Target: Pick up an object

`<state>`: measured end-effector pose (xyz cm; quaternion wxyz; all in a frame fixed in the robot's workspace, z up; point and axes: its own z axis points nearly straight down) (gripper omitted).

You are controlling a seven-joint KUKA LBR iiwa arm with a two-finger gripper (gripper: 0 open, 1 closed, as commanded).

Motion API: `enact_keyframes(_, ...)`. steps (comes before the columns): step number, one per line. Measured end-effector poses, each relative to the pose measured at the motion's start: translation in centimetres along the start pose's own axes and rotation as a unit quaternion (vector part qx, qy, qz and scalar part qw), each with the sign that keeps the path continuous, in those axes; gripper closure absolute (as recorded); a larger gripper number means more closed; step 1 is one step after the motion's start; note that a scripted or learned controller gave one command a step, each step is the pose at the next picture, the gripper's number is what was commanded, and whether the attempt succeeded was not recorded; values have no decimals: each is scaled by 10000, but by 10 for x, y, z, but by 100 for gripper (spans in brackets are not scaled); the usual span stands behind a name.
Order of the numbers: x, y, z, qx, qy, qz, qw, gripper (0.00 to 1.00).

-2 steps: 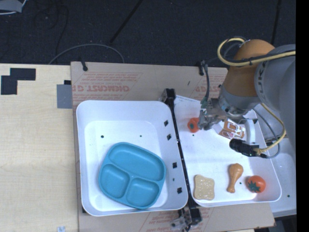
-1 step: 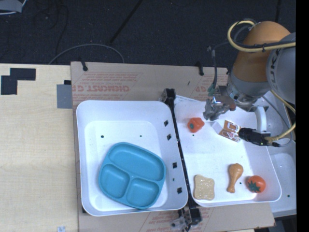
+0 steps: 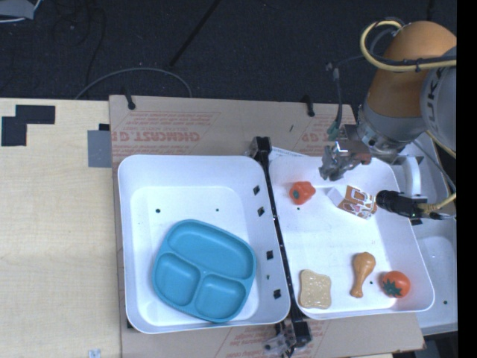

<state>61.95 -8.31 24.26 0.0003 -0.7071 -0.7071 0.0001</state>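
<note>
The small carton (image 3: 358,201) lies tilted in the right bin (image 3: 328,233), its long axis running upper-left to lower-right. The gripper (image 3: 333,168) hangs just beside its upper-left end; I cannot tell how the jaws stand.

Two white bins (image 3: 134,200); light-blue sectioned plate (image 3: 204,270) in the left one. In the right bin (image 3: 417,267): orange-red pepper (image 3: 302,192), brown-and-white patterned carton (image 3: 358,201), tan drumstick (image 3: 362,273), beige toast slice (image 3: 315,289), red tomato (image 3: 395,283) with green top. Grey arm (image 3: 406,118), orange band.
</note>
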Motion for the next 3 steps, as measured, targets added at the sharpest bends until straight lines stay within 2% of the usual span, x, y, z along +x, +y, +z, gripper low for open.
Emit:
enact_keyframes(1, 48, -20, -3, 20, 8, -17, 10000, 100)
enact_keyframes(3, 142, -34, 18, 24, 0, -13, 10000, 100)
